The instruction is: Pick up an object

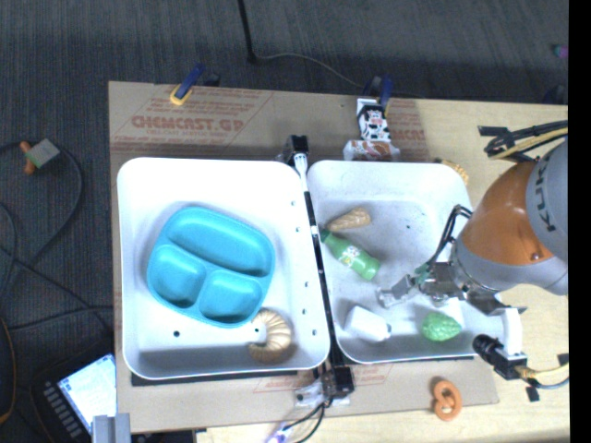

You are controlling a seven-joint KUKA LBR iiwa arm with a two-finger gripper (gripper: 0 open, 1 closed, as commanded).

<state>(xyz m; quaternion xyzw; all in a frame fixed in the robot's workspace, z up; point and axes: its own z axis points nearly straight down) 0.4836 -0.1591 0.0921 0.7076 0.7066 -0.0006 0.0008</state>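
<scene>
In the camera view you see the grey arm with its orange band (503,215) reaching in from the right edge of the frame over the right white bin (406,175), with the two-finger gripper (395,294) low in that bin's lower middle. You cannot tell from here whether its metal fingers are apart or together; they read as a small bright tangle, and nothing shows clamped between them. Several things lie around the gripper. The white rounded block (367,322) sits just below and to the left of the fingertips, near but apart from them. The green bumpy lump (442,327) lies just below and to the right, close under the wrist. The green bottle with a pale label (351,254) lies tilted up and to the left of the gripper, near the wall between the bins, and the tan cone-shaped piece (349,219) rests above it, towards the bin's upper left. In the left white bin (134,247) you have the blue three-compartment plastic tray (211,263) filling the middle, with a beige ridged croissant-shaped toy (271,335) at the lower right corner, just beside the tray. On the bench at the lower right of the frame, outside the bins, lies a small orange pretzel-shaped ring (447,398).
</scene>
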